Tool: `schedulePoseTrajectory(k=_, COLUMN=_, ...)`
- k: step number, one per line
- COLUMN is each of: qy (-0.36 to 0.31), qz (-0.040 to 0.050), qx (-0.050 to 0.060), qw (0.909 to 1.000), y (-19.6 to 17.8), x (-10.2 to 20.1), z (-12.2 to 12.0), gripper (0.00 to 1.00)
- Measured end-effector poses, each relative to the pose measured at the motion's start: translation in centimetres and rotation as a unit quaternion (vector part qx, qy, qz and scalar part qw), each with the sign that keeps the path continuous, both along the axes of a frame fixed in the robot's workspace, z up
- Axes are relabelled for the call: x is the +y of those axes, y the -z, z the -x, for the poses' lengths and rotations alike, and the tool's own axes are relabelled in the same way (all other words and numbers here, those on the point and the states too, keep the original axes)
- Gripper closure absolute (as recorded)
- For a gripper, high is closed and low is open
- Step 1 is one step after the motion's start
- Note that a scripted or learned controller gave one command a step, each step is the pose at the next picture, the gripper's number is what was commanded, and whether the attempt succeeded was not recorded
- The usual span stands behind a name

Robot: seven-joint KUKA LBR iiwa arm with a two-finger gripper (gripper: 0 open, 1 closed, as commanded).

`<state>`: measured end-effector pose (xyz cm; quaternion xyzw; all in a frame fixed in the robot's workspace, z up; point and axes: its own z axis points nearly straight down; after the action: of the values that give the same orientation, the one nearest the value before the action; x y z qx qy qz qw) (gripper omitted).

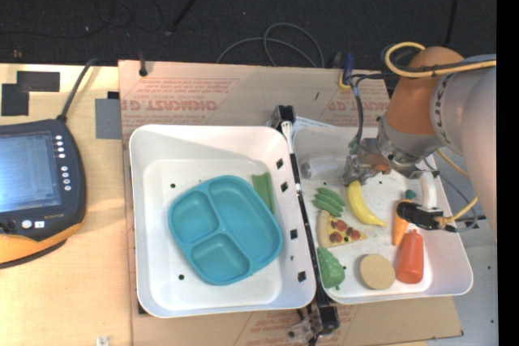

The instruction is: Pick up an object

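Observation:
My gripper (359, 170) hangs low in the right bin (456, 270), near its back middle, just above the upper tip of a yellow banana (362, 205). Nothing visibly hangs from it. Left of the banana lies a green pea pod (328, 199), with a pizza slice (340, 232) below it. A green broccoli piece (331, 268), a round tan cookie (376, 271) and a red bottle (410, 256) line the bin's front. An orange carrot (399, 229) lies by the bottle's top.
The left bin (154, 174) holds a teal divided plate (224, 229) with a green strip (263, 189) at its right edge. A black divider (293, 198) runs between the bins. A control tablet (36, 174) sits far left. Cables trail behind the wrist.

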<state>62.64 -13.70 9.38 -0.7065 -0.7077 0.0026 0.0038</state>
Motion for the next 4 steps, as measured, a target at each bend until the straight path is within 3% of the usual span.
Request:
schedulePoseTrajectory(k=1, qy=-0.001, qz=0.0000, qx=-0.005, qw=1.0000, y=-5.9, x=5.8, z=-1.2, gripper=1.00)
schedulePoseTrajectory(k=2, qy=0.000, qz=0.0006, qx=-0.002, qw=1.0000, y=-5.6, x=5.6, z=-1.1, gripper=0.00)
schedulePoseTrajectory(k=3, qy=0.002, qz=0.0004, qx=0.000, qw=1.0000, y=1.2, x=2.8, z=1.4, gripper=0.00)
schedulePoseTrajectory(k=4, qy=0.002, qz=0.0000, qx=-0.001, qw=1.0000, y=0.8, x=4.8, z=6.9, gripper=0.00)
